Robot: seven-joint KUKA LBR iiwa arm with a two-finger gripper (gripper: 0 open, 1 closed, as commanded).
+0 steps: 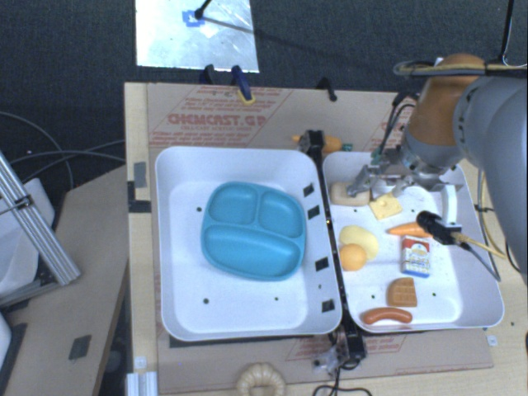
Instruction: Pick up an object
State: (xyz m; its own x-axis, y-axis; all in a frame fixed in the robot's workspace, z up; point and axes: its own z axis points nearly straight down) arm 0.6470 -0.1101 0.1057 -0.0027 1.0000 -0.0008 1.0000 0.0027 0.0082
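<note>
My gripper (367,186) hangs low over the far left part of the right bin (481,302), just right of a beige bread-like piece (339,194). A yellow cheese slice (385,208) lies directly below it. Further forward lie a carrot (404,230), a pale yellow fruit (360,238), an orange ball (353,256), a red and white carton (417,258), a brown waffle (402,291) and a sausage (386,316). Nothing shows as lifted.
The left bin (177,246) holds a blue divided plate (252,229). The grey arm (487,122) covers the right bin's far right corner, and a black cable end (437,225) hangs over the carrot. A beige ring (260,379) lies in front of the bins.
</note>
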